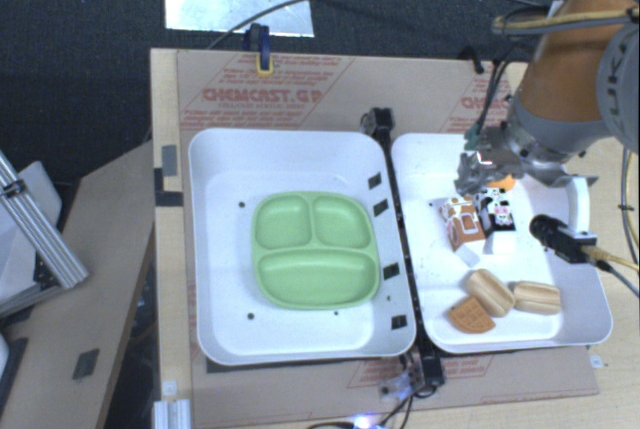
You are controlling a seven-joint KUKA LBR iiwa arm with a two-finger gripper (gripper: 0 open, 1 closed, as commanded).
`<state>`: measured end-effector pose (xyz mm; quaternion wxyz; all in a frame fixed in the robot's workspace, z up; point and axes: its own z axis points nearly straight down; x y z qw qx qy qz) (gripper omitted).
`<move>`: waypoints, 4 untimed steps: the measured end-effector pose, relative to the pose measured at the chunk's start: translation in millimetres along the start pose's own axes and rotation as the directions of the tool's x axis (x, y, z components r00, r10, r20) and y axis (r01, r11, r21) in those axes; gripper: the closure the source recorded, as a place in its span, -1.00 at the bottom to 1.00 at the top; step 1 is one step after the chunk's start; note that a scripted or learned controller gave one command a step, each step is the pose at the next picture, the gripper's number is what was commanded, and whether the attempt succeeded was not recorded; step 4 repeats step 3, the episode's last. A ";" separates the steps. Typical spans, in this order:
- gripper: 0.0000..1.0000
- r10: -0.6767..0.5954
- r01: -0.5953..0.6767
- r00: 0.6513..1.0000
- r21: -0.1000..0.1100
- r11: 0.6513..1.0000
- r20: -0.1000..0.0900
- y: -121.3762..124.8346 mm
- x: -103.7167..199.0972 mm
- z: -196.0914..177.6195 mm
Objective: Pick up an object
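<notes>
The small black-and-white toy (497, 213) lies in the right bin (580, 317), touching an orange-and-white box (462, 223), with bread rolls (512, 293) nearer the front. To pick it cleanly, the end effector (478, 173), hovering just above and behind it, should descend straight, straddling the toy alone. Whether its grip is apart or together I cannot tell. The left bin (225, 167) holds a green divided plate (315, 250).

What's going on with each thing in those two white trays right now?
Green divided plate: flat in the left bin, nothing on it.
Gripper: low over the right bin, above a small orange-and-white box.
Bread rolls: lying side by side, untouched.
Cracker-like piece: flat beside the rolls.
</notes>
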<state>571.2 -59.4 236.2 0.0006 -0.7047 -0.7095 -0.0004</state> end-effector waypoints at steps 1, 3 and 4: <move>1.00 -0.001 0.001 1.000 0.001 1.000 -0.001 -19.4 42.0 11.3; 1.00 -0.003 0.003 1.000 0.000 1.000 -0.001 -53.7 130.8 -0.5; 1.00 -0.003 0.003 1.000 0.000 1.000 -0.001 -53.7 130.8 -0.5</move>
